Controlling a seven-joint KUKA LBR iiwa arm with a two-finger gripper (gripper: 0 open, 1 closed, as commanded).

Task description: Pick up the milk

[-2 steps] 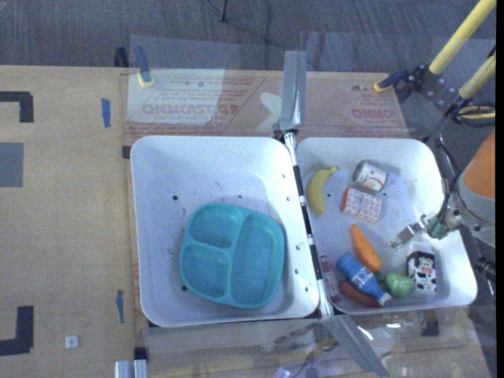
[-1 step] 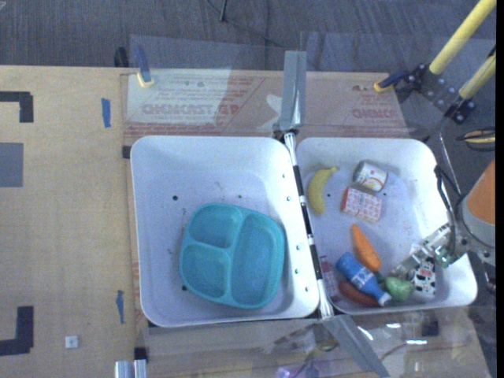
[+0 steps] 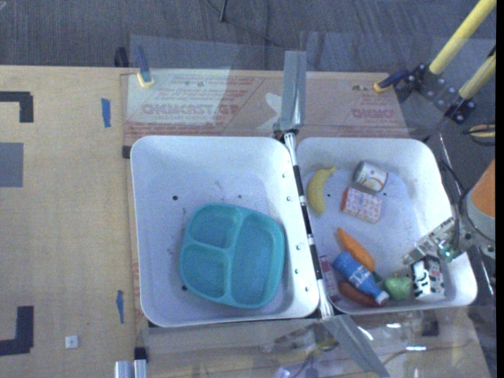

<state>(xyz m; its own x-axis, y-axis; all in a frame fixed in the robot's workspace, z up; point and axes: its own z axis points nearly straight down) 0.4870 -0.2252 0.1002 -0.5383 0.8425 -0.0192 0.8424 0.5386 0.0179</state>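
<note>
While jaws point(image 3: 428, 264) sit at milk point(image 3: 429, 279) — right bin point(image 3: 409, 152) corner

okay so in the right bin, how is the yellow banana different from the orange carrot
The yellow banana is curved and lies near the bin's left wall toward the far end; the orange carrot is straight, tapered, and lies slantwise nearer the middle. The banana lies apart from other items, while the carrot lies close against the blue bottle. Both lie flat in the right white bin.

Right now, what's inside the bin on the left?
The left bin holds a teal divided tray lying flat, its three compartments bare. Whatever lies under the tray is covered. Small dark specks dot the bin floor.
</note>
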